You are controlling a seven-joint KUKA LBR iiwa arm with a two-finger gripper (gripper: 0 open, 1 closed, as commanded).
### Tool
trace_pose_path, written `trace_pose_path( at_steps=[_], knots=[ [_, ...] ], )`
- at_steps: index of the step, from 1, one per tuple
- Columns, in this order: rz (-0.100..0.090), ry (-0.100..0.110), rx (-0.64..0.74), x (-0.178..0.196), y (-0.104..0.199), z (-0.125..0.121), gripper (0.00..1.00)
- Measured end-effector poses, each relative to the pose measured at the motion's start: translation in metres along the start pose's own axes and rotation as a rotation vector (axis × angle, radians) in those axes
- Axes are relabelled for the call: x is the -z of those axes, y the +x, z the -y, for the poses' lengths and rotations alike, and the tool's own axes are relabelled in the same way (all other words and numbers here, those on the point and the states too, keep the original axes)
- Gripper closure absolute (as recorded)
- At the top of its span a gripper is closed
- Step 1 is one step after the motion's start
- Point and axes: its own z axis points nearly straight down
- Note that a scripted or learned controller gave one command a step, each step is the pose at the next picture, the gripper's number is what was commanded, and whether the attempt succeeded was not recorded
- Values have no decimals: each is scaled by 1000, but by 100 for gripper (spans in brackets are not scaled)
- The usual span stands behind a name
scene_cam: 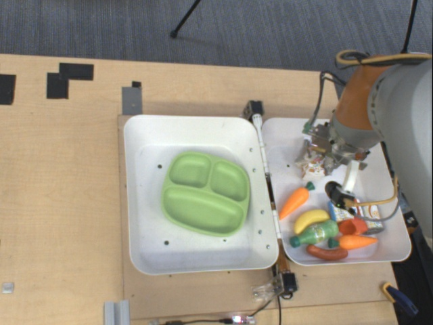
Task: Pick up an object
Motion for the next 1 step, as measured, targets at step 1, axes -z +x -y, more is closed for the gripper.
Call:
trace_pose_path(
  at_steps=[1],
  knots=[
    [1,4,223,88,8,52,100]
  ],
)
